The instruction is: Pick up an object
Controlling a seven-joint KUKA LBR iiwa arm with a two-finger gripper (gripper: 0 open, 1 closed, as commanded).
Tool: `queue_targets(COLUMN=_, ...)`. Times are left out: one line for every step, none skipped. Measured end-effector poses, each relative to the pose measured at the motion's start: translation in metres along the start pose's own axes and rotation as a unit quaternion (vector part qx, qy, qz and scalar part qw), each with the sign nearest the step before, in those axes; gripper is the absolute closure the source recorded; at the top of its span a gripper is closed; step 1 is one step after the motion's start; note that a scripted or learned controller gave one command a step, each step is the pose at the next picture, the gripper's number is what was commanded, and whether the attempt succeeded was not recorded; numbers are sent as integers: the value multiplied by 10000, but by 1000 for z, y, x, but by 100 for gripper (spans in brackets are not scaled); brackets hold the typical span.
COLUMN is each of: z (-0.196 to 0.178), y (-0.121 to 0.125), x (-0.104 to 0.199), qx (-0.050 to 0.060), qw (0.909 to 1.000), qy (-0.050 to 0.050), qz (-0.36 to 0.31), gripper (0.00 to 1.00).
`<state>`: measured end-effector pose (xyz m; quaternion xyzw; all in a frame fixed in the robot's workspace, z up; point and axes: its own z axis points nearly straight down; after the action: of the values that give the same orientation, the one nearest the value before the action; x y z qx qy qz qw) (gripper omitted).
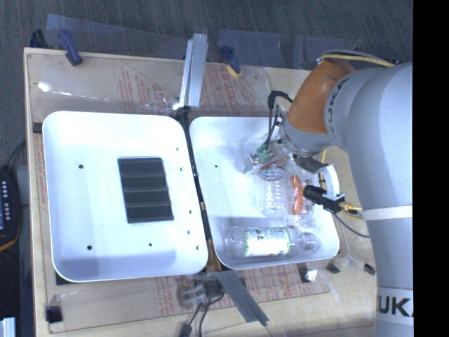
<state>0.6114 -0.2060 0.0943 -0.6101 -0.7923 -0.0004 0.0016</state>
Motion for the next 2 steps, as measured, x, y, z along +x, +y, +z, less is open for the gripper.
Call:
queue_targets(z=0, y=12, x=-4, qx=-26, qw=9969, qy=-28, qz=-791, gripper=0)
queue_targets(z=-22, y=15, x=-6, qx=-21, qw=9972, qy=-18, qz=-750, gripper=0)
